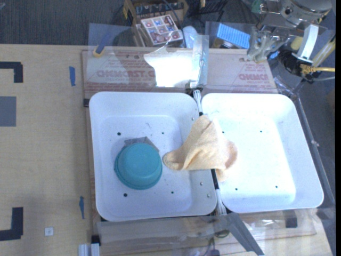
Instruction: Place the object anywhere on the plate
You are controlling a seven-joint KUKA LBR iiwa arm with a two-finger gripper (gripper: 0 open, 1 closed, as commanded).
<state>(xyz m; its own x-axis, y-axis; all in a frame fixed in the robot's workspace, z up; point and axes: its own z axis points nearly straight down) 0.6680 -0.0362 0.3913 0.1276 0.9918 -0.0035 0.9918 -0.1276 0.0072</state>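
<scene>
End effector (260, 46): far right, above counter beyond the bins; fingers' state can't tell.
Cloth (203, 148): yellow, crumpled, draped over the seam betw. left bin (106, 116) and right bin (277, 127).
Plate (138, 166): teal, round, in left bin, near-left; cloth just beside it, apart.

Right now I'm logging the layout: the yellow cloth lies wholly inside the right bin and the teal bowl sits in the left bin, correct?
Not quite. The camera view shows the yellow cloth draped across the divide between the two bins, partly in the left bin and partly in the right bin. The teal bowl does sit in the left bin.
</scene>
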